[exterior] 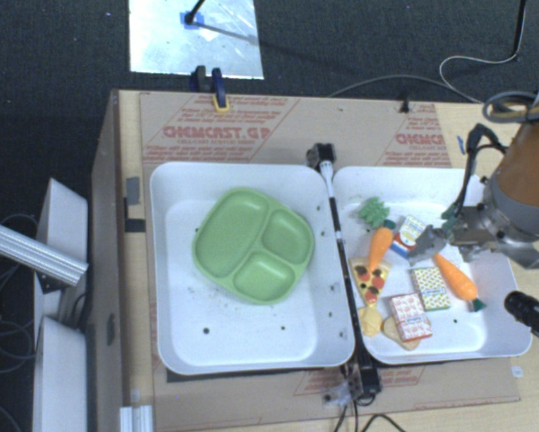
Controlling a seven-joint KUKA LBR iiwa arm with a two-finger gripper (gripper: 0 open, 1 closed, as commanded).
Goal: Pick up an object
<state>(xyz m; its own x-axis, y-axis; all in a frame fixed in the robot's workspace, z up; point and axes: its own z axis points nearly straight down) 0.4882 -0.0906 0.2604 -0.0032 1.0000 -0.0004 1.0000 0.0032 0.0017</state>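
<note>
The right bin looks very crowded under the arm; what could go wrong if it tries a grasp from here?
1. The toys in the right bin lie close together: the carrot beside the gripper has a patterned box right next to it, so a descent may push both or catch two.
2. The second carrot leans over the pizza slice; lifting one could drag the other.

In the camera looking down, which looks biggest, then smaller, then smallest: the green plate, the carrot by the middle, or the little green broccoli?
1. Green divided plastic plate, filling much of the left white bin.
2. Orange toy carrot near the divider.
3. Small green toy broccoli, the smallest.
</note>
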